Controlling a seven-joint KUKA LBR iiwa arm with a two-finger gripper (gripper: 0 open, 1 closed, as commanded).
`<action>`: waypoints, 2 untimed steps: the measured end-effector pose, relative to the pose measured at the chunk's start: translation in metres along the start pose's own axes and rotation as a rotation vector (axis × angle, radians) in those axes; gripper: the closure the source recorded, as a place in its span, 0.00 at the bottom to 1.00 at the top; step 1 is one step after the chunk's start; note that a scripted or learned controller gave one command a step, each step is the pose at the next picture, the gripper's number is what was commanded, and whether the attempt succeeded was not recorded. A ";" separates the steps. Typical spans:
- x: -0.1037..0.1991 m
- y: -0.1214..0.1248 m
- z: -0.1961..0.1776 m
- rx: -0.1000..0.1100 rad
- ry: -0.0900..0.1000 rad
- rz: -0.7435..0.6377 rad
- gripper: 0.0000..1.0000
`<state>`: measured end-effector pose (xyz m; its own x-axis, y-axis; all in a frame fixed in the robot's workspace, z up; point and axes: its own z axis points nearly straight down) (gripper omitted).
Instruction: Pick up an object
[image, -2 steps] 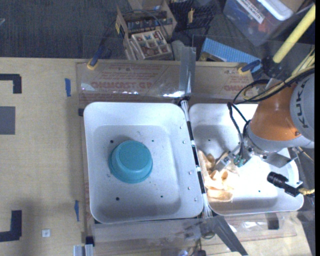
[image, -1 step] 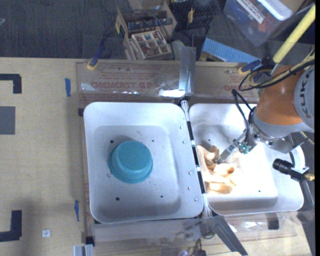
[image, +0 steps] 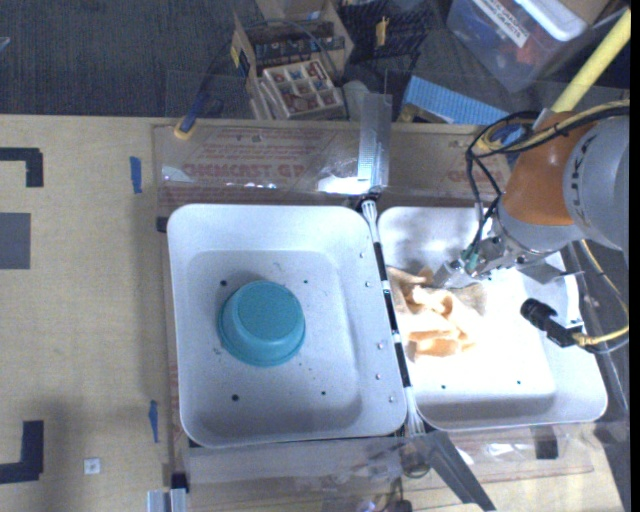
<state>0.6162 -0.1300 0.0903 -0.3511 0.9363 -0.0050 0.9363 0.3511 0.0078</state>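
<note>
Hand (image: 472, 262) low over the right bin (image: 520, 395), near its upper left, tip at the top edge of the crumpled tan cloth (image: 432, 312). Grip state: cannot tell, too small and blurred. Cloth heaped against the right bin's left wall, pale and orange folds, resting on the bin floor. Teal bowl (image: 262, 322) upside down, centred in the left bin (image: 200, 240). Both bins side by side on the wooden surface (image: 80, 300).

Wooden bench (image: 80, 330) — two white bins (image: 190, 240) side by side
</note>
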 end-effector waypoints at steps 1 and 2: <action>0.035 -0.086 -0.001 -0.002 0.001 -0.221 0.00; 0.034 -0.087 -0.010 -0.002 0.005 -0.216 1.00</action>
<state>0.5227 -0.1283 0.0993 -0.5441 0.8390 -0.0015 0.8390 0.5440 0.0093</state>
